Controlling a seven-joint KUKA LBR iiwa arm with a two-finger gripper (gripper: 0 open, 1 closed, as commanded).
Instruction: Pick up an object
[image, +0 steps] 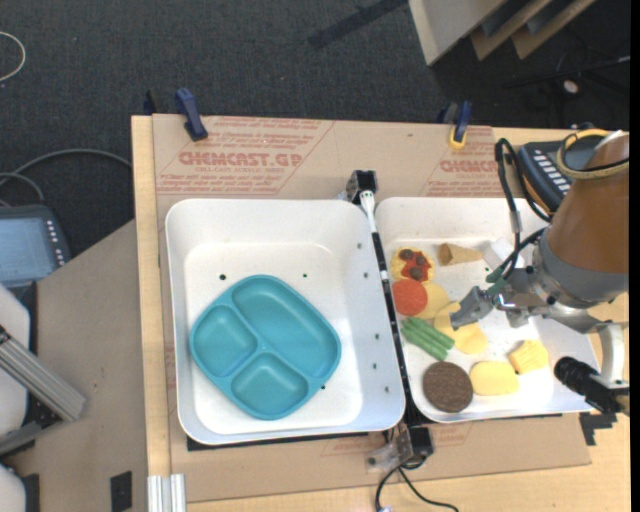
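The right bin (400, 215) holds several toy foods: a red tomato (409, 296), a green bean pod (428, 338), a round brown cookie (447, 386), a yellow lemon (493, 378), a yellow block (528, 355), a tan wedge (458, 254) and a dark red-and-yellow piece (412, 264). My gripper (470, 308) hangs low over the middle of this bin, just right of the tomato and above a small yellow piece (470, 342). The arm's grey and orange body hides the bin's right part. I see nothing held.
The left bin (190, 225) holds a teal divided plate (264, 345). A black clip (361, 184) sits where the bins meet at the back. Cables (512, 190) run along the arm at the right. Blue clamps (189, 112) hold the cardboard base.
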